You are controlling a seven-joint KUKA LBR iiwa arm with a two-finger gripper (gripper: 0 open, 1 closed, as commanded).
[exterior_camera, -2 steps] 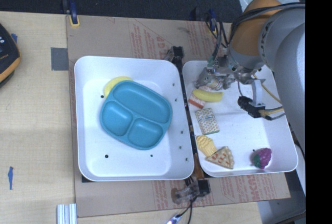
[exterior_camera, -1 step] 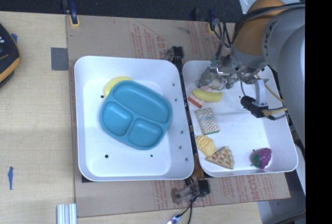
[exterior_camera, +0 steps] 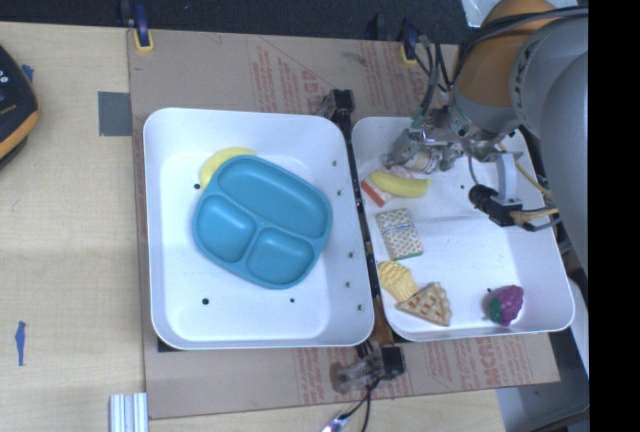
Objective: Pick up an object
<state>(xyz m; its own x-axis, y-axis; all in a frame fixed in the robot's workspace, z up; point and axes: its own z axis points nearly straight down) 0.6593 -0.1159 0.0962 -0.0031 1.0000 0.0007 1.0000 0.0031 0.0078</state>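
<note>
The gripper [exterior_camera: 418, 152] hangs over the far left part of the right bin [exterior_camera: 455, 238], just above the thick end of a yellow banana [exterior_camera: 400, 185]. Whether it stands wide, narrow or holding cannot be told from this slant. The grey arm [exterior_camera: 540, 70], with its orange band [exterior_camera: 497, 55], fills the bin's 1 o'clock corner and crowds its far rim.

At 7 o'clock of the gripper, an orange-red piece [exterior_camera: 373, 191] lies touching the banana's thin end, close against the left wall. Further toward 6 o'clock sit a patterned square block [exterior_camera: 401, 233], then a yellow ridged piece [exterior_camera: 396, 278] touching a pizza slice [exterior_camera: 428, 304] near the front rim. A purple grape bunch [exterior_camera: 506, 304] rests in the front right corner. The bin's middle and right floor lie open.

At 9 o'clock, the left bin [exterior_camera: 170, 220] holds a blue 3-compartment plate [exterior_camera: 262, 220] lying over a yellow item [exterior_camera: 222, 161]; bare floor rings the plate along all 4 walls.
</note>
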